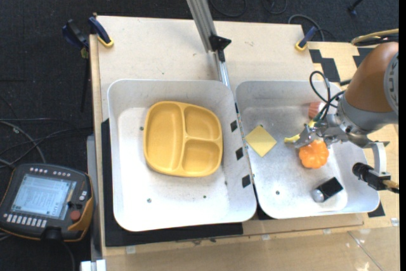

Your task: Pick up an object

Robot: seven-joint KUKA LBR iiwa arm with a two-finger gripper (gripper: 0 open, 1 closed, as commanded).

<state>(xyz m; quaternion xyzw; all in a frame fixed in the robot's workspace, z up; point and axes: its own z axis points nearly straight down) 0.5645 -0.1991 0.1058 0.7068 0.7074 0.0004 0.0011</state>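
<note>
In the right bin (279, 200) lie a flat yellow square (261, 139), a round orange object (313, 155), a small black block with a silver end (327, 190), a thin yellow piece (292, 138) and a reddish object (314, 110) near the far wall. My gripper (315, 136) hangs low over the right bin, right at the top edge of the orange object and beside the thin yellow piece. The gripper body hides the top of the orange object, so I cannot tell whether it touches it.
The left bin (127, 200) holds a yellow divided plate (184, 138). A metal pole (200, 6) slants up from between the bins. Clamps sit at the bench's far corners. A teach pendant (41, 197) lies off the bench at lower left.
</note>
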